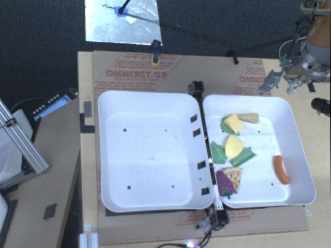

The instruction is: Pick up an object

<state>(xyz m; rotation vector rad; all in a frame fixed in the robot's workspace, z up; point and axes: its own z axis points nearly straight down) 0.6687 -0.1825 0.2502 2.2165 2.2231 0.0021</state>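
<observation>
Hovering past the far right corner of the right bin [297, 138], my claw [282, 82] hangs over the cardboard sheet [139, 68], fingers spread apart with nothing between them and touching nothing I can see. The toy food all lies in that right bin, nearer me than the claw. A yellow wedge [234, 123] and a tan cone [249, 118] sit closest, near the far edge. Below them I see a yellow piece [234, 146] between two green bits [217, 153], then a waffle slice [233, 177] beside purple grapes [223, 182] at the near left corner. An orange sausage [281, 169] lies apart by the right wall. The left bin [111, 107] adjoins it.
</observation>
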